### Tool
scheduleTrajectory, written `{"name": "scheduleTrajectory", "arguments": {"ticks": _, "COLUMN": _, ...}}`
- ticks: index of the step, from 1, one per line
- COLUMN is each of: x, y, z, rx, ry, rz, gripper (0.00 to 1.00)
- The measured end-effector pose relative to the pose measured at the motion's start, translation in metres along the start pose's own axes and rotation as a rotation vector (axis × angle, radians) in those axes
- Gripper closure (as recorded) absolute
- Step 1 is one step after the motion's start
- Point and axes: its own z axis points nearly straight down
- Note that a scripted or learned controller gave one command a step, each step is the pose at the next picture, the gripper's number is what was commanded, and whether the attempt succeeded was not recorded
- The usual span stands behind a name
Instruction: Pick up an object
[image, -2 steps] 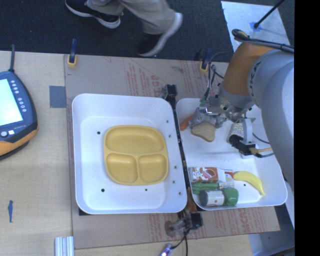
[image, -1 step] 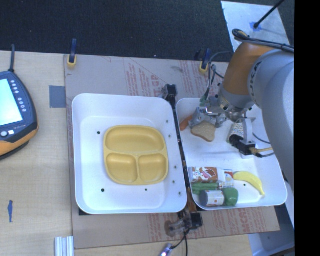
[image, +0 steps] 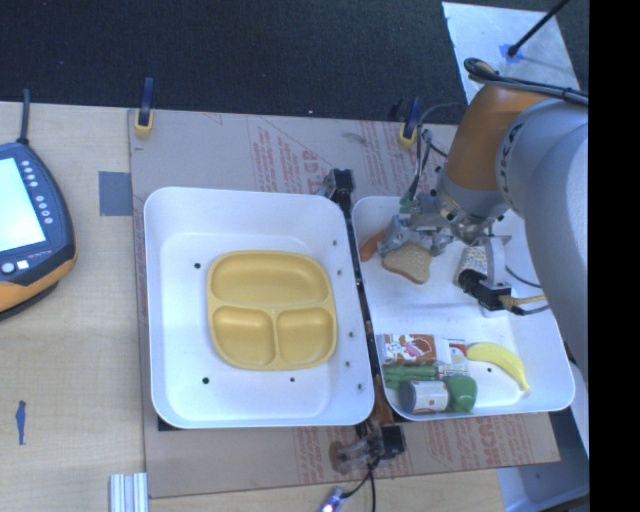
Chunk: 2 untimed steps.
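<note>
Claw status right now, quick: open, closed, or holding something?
Claw: low in the right bin, right over the toast slice; open or closed cannot be told, and no grasp is visible.

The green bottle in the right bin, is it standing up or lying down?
Lying down. The green bottle rests on its side along the right bin's near edge, lengthwise across the view.
</note>
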Motion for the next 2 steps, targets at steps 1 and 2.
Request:
{"name": "scheduleTrajectory", "arguments": {"ticks": 1, "x": 0.0002, "y": 0.0000, "z": 0.0000, "rx": 0.000, "ry": 0.000, "rz": 0.000, "gripper": 0.00}}
{"name": "scheduleTrajectory", "arguments": {"ticks": 2, "x": 0.0020, "y": -0.0004, "z": 0.0000, "rx": 0.002, "ry": -0.001, "rz": 0.002, "gripper": 0.00}}
